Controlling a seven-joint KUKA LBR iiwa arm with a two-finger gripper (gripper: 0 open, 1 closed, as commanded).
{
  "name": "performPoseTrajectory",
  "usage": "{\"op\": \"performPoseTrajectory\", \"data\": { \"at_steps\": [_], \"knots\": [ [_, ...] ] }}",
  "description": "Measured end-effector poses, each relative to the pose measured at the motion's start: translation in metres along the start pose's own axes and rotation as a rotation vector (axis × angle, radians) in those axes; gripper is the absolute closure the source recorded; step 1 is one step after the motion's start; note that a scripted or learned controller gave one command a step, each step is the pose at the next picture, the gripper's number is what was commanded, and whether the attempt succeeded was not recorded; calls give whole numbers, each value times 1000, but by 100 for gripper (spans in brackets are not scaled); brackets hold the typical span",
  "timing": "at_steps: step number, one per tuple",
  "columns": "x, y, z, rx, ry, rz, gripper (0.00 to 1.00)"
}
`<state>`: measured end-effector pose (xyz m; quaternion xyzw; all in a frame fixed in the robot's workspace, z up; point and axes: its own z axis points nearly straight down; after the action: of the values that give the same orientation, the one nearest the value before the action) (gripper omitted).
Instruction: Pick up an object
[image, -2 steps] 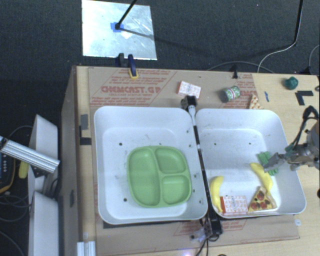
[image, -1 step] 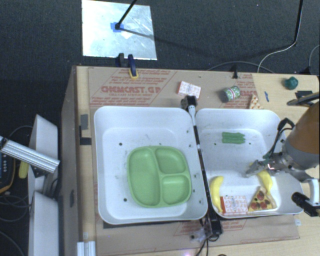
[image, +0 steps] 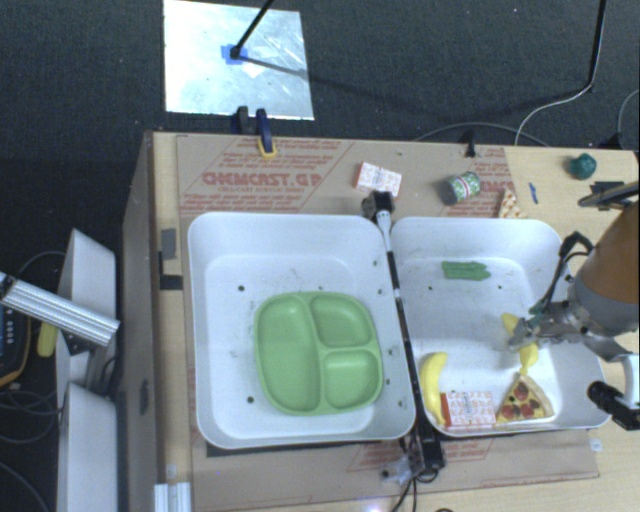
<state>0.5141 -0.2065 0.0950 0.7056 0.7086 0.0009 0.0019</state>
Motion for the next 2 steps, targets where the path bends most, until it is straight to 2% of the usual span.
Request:
{"op": "performPoseTrajectory", "data": {
  "at_steps": [1, 2],
  "knots": [
    [18, -26, -65, 1, 0, 2, 100],
    [21, 31, -38, 3, 2, 0, 100]
  ]
}}
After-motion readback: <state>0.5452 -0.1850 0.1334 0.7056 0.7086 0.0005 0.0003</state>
